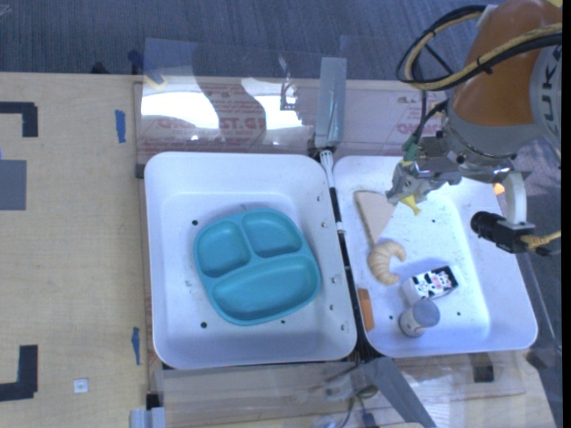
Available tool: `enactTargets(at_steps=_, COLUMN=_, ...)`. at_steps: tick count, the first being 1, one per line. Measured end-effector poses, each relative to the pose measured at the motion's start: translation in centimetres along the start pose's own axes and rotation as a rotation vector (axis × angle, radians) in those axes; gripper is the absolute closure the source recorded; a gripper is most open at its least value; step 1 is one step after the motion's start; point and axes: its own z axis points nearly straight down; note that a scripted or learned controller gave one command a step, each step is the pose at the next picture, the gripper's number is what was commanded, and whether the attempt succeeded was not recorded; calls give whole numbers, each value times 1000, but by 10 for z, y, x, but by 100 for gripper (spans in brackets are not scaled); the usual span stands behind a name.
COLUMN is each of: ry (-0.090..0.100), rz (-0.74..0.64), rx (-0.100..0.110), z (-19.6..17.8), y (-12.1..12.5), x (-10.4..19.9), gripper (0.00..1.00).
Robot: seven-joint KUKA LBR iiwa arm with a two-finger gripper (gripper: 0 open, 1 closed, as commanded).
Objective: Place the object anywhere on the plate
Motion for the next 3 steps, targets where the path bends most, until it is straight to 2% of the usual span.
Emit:
enactTargets(at_steps=1, ry=1, rz=15, rx=8, z=56, y=-30, x=72, gripper=100)
enactTargets(at_steps=2, ry=-1, rz=-255, rx=-1, z=25, y=-37, x=166, gripper=100)
enactTargets(at_steps=3, ry=-1, rz=-253, rx=-1, z=25, y=-37, x=165, gripper=0)
